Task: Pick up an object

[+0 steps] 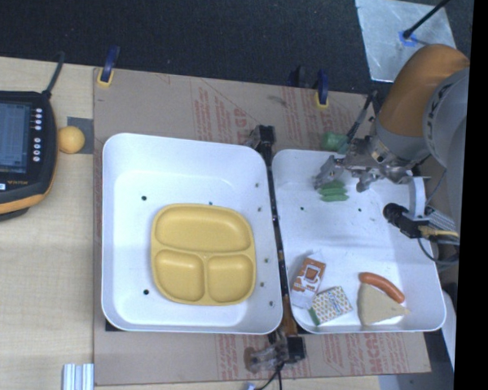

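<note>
The gripper (pixel 347 181) sits low over the far-left part of the right bin (pixel 364 237), arm (pixel 421 93) reaching in from the right. The fingers are spread apart, one tip at left around the bin's far-left area, the other further right, nothing clamped between them.

Likely target: a small green block (pixel 335 192) lying on the bin floor directly below the gap between the fingers, slightly toward the near side. Its long axis runs roughly left-right, close to in line with the finger spread, so the fingers would close along its length rather than across it. That reads as a marginal grasp; a wrist rotation would probably suit better. Whether the tips touch the block can't be told.

A second green piece (pixel 335 142) sits just beyond the bin's far rim on the cardboard, out of play.

Other candidates are well apart, at the near end of the right bin: a toy sausage (pixel 381 286), a pale wedge (pixel 381 308) just beside it, a small orange-and-white packet (pixel 309 277) and a patterned square packet (pixel 330 305).

The left bin (pixel 128 225) holds a yellow divided tray (pixel 202 253). A teach pendant (pixel 14 154) and a yellow ball (pixel 71 139) are on the desk at left.

Judgement: pre-grasp, descent about done, closing not begun.
</note>
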Motion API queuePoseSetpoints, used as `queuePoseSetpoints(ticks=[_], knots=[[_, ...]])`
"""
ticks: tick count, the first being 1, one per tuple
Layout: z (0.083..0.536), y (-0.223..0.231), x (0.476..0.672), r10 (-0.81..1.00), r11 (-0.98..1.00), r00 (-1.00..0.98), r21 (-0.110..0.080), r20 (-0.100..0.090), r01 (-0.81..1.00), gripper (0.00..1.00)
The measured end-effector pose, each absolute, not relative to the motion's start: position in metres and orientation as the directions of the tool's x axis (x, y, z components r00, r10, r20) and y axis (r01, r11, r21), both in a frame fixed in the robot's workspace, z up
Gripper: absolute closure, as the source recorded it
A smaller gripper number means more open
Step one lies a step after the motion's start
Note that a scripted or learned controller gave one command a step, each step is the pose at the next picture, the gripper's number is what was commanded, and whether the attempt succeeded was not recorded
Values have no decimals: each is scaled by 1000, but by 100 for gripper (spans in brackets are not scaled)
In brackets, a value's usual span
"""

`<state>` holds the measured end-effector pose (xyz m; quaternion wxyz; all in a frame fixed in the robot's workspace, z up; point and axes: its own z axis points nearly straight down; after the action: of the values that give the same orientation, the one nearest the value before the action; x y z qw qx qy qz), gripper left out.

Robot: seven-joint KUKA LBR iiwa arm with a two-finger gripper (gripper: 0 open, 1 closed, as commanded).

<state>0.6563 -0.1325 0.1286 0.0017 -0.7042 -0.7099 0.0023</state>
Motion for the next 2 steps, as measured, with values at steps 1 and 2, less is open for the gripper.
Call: queuePoseSetpoints(ticks=[1,2], knots=[[139,-133,657,1000,9,-9,-6,-1,1000,100],[139,-133,656,1000,10,-10,-6,-1,1000,0]])
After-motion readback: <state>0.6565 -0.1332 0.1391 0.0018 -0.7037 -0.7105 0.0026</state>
